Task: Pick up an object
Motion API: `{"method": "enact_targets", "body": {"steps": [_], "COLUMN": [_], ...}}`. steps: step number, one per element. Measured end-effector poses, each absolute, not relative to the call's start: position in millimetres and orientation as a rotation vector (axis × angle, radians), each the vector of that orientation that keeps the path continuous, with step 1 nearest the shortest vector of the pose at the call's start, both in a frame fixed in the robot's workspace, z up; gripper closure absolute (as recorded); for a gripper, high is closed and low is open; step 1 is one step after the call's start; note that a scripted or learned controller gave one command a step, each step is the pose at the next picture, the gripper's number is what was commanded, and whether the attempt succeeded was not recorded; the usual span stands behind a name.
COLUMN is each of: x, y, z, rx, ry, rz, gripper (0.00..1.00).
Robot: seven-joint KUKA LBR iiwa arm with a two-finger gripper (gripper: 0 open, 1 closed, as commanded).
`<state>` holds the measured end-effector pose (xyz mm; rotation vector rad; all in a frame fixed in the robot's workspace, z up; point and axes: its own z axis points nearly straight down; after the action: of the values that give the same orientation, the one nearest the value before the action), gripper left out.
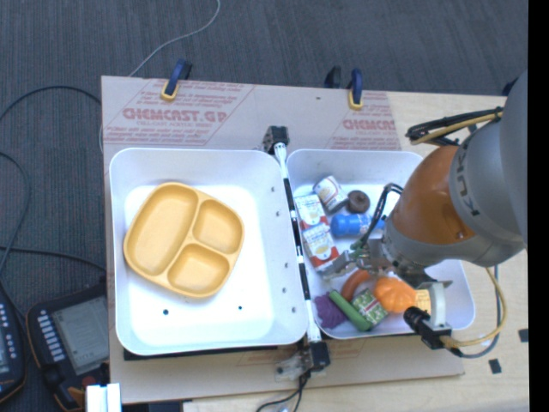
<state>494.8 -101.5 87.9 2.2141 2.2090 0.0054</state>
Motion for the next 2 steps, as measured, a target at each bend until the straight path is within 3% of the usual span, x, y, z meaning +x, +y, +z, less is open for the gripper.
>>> {"method": "enact_targets", "body": {"steps": [1, 2], "x": [496.2, 484.3], "y": [-100, -22], "z": [97, 196], "rx": [2.215, 2.220], "ry": [2.213, 2.225], "rz": [0.008, -0.002], "gripper": [1.00, 1.00]}}
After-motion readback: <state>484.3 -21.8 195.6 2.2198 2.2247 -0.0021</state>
